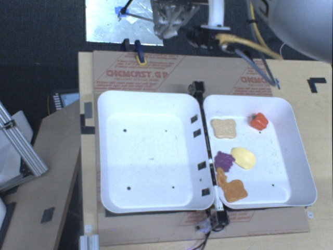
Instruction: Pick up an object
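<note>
The right bin (pixel 296 139) holds several small toy foods. A tan bread slice (pixel 224 128) lies near its top left. A red-orange piece (pixel 259 121) sits toward the top right. A yellow lemon-like piece (pixel 243 158) rests mid-bin, touching a purple grape cluster (pixel 224 160) on its left. An orange-brown piece (pixel 232 188) lies near the front left corner. My gripper (pixel 167 24) hangs high at the top of the view, beyond the back of the bins and above none of the objects.
The left bin (pixel 104 155) stands beside the right one, joined by a black hinge strip (pixel 204 139). Both sit on a brown board (pixel 140 72). A yellow cable (pixel 244 45) runs at the top right. A shiny metal sheet (pixel 112 14) lies at the back.
</note>
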{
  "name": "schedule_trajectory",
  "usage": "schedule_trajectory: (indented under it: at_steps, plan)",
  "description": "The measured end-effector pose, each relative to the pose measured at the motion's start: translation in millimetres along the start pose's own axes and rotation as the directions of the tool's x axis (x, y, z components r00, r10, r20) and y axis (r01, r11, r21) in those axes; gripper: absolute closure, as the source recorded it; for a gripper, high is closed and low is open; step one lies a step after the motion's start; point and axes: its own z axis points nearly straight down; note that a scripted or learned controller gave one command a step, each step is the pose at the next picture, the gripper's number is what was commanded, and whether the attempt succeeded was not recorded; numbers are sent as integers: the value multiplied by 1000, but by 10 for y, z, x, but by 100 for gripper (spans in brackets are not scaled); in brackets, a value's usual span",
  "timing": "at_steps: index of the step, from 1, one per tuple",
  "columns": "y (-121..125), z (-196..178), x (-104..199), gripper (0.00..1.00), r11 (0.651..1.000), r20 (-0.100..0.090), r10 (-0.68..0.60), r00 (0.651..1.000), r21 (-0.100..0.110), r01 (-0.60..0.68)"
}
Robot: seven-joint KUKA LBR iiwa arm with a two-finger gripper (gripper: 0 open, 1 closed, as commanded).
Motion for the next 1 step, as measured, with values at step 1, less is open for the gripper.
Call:
schedule_trajectory:
  at_steps: [1]
  plan:
    - [155,0,0,100,1000,0,0,1000,0,0]
